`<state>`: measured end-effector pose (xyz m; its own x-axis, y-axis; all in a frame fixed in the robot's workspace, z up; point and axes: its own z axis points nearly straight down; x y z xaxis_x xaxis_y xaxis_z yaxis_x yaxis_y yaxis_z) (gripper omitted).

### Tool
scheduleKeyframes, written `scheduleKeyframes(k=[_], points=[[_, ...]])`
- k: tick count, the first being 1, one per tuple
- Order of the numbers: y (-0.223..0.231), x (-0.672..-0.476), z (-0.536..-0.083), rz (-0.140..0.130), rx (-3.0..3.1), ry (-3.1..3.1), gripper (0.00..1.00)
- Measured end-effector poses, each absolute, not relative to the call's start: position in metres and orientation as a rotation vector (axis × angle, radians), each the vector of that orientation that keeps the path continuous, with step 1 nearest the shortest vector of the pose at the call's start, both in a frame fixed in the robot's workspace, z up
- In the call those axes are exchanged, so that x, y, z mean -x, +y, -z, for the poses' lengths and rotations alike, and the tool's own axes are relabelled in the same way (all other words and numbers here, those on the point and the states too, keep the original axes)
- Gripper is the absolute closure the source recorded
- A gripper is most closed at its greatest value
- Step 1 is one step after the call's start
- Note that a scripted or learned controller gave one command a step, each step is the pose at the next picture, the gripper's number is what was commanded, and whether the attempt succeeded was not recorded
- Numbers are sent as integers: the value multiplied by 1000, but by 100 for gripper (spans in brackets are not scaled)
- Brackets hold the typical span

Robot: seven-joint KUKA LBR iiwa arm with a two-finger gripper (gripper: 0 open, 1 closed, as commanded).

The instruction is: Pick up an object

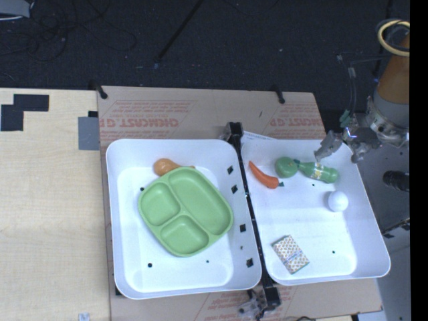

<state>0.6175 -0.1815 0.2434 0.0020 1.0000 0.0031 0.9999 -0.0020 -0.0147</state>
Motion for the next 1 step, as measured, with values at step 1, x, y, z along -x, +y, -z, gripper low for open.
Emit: scheduleKeyframes(k=[1], points=[[-182,-620,-251,-2,2220,-2220,0]])
